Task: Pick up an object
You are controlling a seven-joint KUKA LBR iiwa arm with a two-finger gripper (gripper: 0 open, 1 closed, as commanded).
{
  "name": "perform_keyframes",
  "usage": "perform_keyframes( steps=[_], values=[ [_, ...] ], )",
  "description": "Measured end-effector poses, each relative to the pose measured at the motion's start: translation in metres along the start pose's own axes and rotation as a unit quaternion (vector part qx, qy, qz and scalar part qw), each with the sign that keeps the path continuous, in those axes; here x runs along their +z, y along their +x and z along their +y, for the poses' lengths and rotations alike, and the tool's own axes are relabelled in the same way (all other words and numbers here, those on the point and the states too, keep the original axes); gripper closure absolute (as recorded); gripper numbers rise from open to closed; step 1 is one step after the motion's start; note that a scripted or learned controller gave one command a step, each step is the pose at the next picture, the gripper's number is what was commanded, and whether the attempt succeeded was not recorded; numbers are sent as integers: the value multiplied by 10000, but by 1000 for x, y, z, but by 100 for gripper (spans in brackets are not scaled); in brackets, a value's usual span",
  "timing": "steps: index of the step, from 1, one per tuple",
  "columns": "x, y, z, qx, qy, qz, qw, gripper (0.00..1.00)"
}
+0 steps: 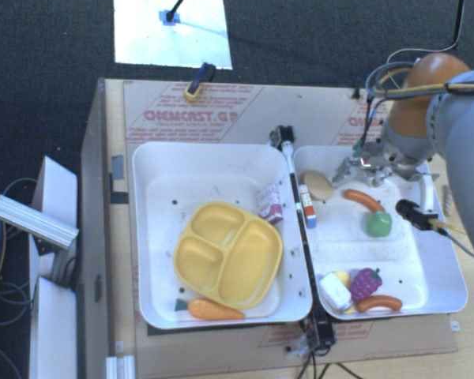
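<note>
My gripper (362, 170) hangs low over the far part of the right bin (442, 268), under the grey arm with its orange band. Just in front of it lies an orange sausage (363, 200), and a beige potato-like piece (318, 185) lies to its left. A green apple (379, 224) sits a little nearer the camera. At the bin's near edge are purple grapes (366, 283), a white block (336, 291), a small yellow piece (342, 276) and a second sausage (378, 303). Nothing shows held in the gripper.
The left bin (154, 212) holds a yellow divided plate (229, 253), a carrot (214, 310) and a small can (270, 203). A white-and-red stick (306, 204) lies along the divider between the bins. A black cable fitting (415, 212) hangs over the right bin's right side.
</note>
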State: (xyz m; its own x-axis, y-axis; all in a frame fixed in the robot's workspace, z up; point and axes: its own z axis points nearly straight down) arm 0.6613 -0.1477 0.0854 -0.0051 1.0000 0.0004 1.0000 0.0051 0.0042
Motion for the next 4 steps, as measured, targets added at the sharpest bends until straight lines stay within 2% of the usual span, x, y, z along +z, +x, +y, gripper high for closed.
perform_keyframes(
  steps=[1, 2, 3, 4],
  values=[
    [1, -20, -47, 17, 15, -9, 10000, 0],
    [1, -22, -78, 20, 16, -5, 10000, 0],
    [-10, -22, -76, 14, -5, -8, 10000, 100],
    [-10, -22, -76, 13, -3, -6, 10000, 0]
  ],
)
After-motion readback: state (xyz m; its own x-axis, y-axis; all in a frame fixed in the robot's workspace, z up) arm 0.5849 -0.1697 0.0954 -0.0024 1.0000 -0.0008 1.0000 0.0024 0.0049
